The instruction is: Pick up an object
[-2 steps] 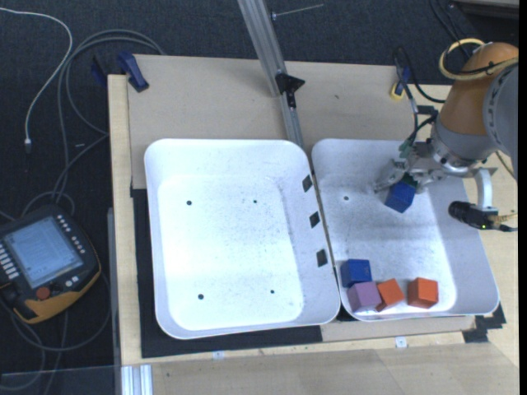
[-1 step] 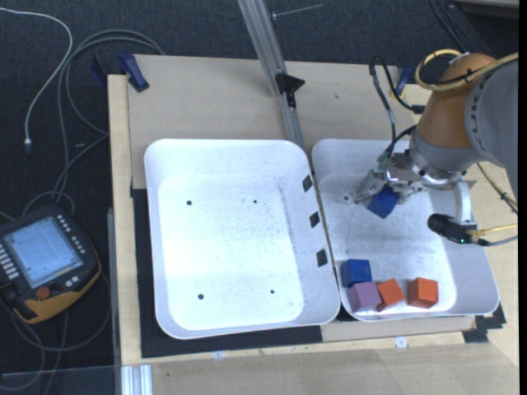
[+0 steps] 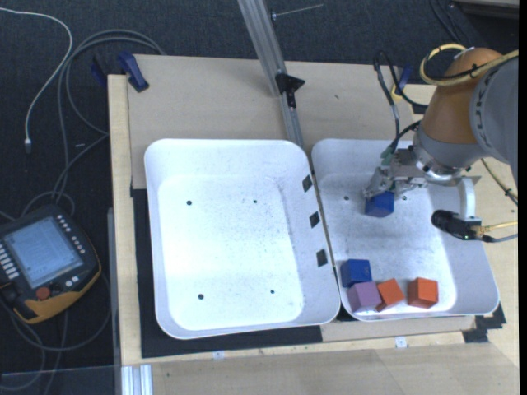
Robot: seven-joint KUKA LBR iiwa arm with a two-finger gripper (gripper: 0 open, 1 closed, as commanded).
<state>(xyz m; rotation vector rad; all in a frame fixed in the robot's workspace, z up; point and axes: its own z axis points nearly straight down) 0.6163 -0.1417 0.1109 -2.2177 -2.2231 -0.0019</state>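
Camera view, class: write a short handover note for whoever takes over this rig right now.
Gripper: over the right bin, down at a blue block; whether it grips the block can't be told.
Near the front wall of that bin: another blue block, a purple block, two orange blocks.
Done: arm brought to a block.
Left: confirm the grasp and lift.

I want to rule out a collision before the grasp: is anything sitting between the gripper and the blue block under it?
Nothing visible: the gripper is right at the blue block; the other four blocks lie along the right bin's near edge.
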